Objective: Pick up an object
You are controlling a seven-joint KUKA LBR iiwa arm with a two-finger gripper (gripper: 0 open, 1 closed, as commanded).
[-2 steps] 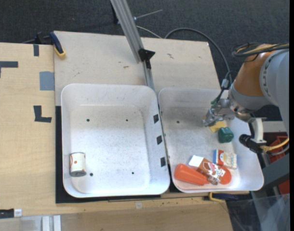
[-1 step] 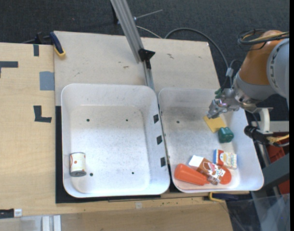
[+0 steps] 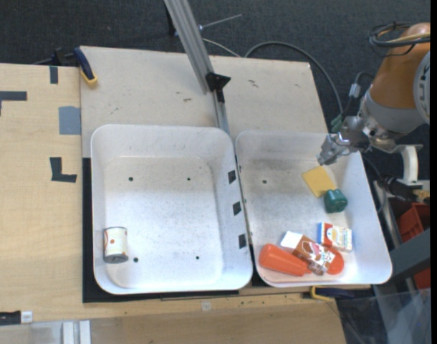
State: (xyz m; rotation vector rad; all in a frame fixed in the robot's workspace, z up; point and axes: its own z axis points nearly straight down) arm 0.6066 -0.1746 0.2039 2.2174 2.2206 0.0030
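Just below the jaws (image 3: 332, 153), in the right bin (image 3: 276, 156), a yellow block (image 3: 319, 180) lies flat with a green piece (image 3: 335, 201) touching its lower corner. Farther down sit an orange carrot-like toy (image 3: 281, 261) and small cartons (image 3: 334, 236), crowded at the near wall, likely dumped there. Far left, in the other bin (image 3: 161, 192), stands a small can (image 3: 115, 244). Whether the jaws stand apart or together I cannot tell; nothing visibly sits between them.
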